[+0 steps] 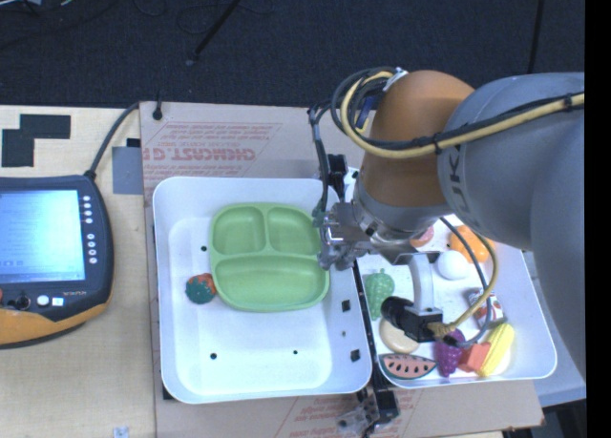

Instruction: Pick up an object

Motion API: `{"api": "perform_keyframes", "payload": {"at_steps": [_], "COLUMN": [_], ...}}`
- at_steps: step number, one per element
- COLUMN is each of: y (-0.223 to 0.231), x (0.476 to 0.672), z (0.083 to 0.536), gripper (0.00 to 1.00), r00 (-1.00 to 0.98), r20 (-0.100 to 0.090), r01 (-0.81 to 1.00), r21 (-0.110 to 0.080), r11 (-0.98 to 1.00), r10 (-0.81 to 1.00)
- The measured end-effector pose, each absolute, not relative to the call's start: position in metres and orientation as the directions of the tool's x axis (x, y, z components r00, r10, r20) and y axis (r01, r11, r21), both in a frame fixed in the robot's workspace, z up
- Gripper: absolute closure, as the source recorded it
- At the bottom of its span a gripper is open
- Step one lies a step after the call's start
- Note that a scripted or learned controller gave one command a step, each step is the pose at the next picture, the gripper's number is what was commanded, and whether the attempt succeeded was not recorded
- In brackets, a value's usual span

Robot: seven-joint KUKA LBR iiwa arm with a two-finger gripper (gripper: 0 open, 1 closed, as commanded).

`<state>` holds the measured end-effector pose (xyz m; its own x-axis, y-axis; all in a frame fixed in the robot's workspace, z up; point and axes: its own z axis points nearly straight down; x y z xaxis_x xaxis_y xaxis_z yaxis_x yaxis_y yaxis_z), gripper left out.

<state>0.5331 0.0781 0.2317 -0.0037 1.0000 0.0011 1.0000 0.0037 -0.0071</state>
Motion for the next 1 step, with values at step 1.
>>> {"api": "perform_keyframes", "payload": {"at_steps": [1], "y": [0.0846], "x": [0.5401], "z": [0.235], "gripper": [1.0], "r00": [-0.002], "r20": [0.0], "r01": [1.0], "r21": [-0.004], "r11": [0.002], "r10": [1.0]}}
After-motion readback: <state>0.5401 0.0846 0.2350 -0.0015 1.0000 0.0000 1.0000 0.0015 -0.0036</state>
